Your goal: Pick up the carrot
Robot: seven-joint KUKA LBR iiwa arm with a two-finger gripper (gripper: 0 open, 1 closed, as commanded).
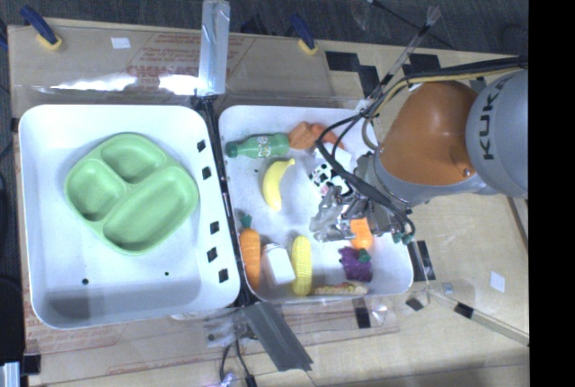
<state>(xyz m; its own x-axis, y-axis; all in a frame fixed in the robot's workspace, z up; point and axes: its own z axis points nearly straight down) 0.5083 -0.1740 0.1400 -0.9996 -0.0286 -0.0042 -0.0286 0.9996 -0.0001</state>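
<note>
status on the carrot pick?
Hand low in right bin, grip state unreadable. Carrot at the bin's left wall, untouched, apart from the hand. Corn and white block lie between them.

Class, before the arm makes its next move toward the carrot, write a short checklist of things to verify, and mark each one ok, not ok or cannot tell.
1. Carrot in view, by the right bin's left wall: ok.
2. Gripper above the carrot: not ok, it is further right.
3. Carrot clear of neighbours: not ok, a white block lies beside it.
4. Gripper carrying nothing: cannot tell.
5. Green plate out of the way in the left bin: ok.
</note>
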